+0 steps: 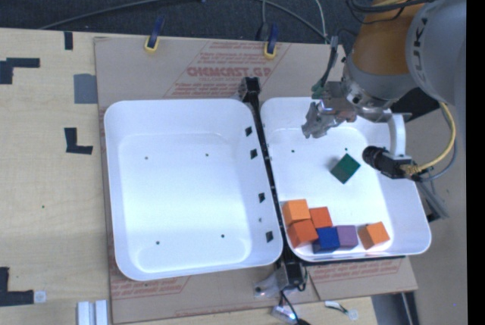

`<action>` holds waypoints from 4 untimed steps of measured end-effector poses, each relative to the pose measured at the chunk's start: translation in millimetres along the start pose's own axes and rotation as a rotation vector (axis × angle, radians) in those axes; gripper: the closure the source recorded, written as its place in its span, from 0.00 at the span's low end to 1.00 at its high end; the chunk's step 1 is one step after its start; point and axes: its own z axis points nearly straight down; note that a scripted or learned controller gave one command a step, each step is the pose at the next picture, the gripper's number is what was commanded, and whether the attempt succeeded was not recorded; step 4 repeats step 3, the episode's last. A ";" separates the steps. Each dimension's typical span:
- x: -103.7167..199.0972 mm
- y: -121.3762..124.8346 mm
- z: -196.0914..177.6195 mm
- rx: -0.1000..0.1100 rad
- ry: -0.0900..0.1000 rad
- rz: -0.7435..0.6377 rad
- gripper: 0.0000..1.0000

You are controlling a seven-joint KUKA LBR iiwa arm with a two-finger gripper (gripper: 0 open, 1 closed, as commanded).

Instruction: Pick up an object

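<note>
The right bin [394, 191] holds several small blocks. A dark green block [346, 168] lies alone near its middle. Along the front edge sit two orange blocks [301, 221], a red one [320, 217], a blue one [327, 239], a purple one [347, 235] and another orange one [373, 235]. My gripper [318, 123] hangs over the back left part of the right bin, up and to the left of the green block. Its fingers point down with nothing visible between them.
The left bin [186, 187] lies beside the right one, split from it by a black divider [261, 164]. Cables run over the back of the bench. A black fitting with a yellow hose [394, 163] sticks out near the right bin's right side.
</note>
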 end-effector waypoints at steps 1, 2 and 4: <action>52.1 -12.6 12.4 0.001 0.000 -0.001 1.00; 96.3 -29.1 17.7 0.001 0.000 -0.001 1.00; 148.5 -43.5 25.0 0.001 0.000 -0.001 1.00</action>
